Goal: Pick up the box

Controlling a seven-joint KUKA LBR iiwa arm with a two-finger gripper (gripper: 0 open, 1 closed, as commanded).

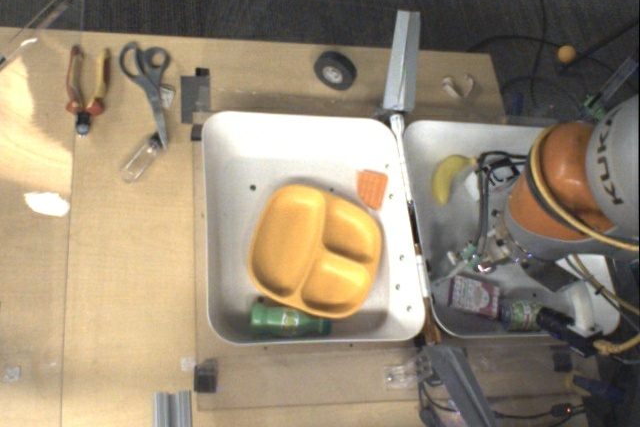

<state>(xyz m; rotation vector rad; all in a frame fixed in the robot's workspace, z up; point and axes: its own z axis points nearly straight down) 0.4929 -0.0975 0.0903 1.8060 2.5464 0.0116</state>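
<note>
The gripper [478,260] hung low in the right bin [425,150], just above the box [473,295]. Its opening could not be made out.

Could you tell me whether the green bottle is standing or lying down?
Lying down: the green bottle rests lengthwise beside the yellow tray.
</note>
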